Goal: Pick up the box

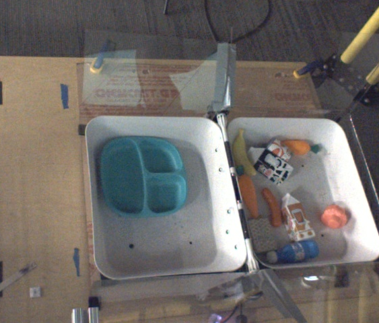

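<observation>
The box (273,165), black and white, lay tilted toward 11 o'clock in the right bin (361,180), with a banana (242,152) just beside it at 9 o'clock, a carrot (297,146) at 2 and a carton (297,219) at 5. How the jaws stood could not be told.

Two white bins, the left bin (108,254) and the right bin (361,244); one teal divided plate (143,175); one banana (242,152); three carrots (248,195) (272,206) (297,147); two small cartons (273,163) (297,219); one blue bottle (297,251); one round orange-pink item (335,216).
</observation>
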Controlling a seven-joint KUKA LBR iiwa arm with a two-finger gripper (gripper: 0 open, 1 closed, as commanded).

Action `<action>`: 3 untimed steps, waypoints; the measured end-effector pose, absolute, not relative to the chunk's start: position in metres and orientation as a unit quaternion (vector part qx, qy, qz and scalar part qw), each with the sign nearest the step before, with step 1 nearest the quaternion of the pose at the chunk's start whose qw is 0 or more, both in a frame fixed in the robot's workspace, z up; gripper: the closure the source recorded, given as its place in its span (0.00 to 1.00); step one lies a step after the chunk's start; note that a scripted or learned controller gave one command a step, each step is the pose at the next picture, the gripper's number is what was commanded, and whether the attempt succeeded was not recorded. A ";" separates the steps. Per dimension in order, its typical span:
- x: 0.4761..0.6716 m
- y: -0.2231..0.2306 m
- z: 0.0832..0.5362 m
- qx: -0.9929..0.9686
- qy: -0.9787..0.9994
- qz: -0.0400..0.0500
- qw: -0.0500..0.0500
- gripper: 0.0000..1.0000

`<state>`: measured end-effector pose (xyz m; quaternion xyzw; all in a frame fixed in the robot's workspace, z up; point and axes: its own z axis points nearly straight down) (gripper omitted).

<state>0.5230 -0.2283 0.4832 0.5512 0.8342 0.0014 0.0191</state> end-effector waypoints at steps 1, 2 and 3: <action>0.524 -0.229 0.495 0.551 0.834 0.002 0.024 1.00; 0.510 -0.227 0.436 0.603 0.798 0.000 0.001 1.00; 0.513 -0.216 0.414 0.610 0.793 0.000 0.001 1.00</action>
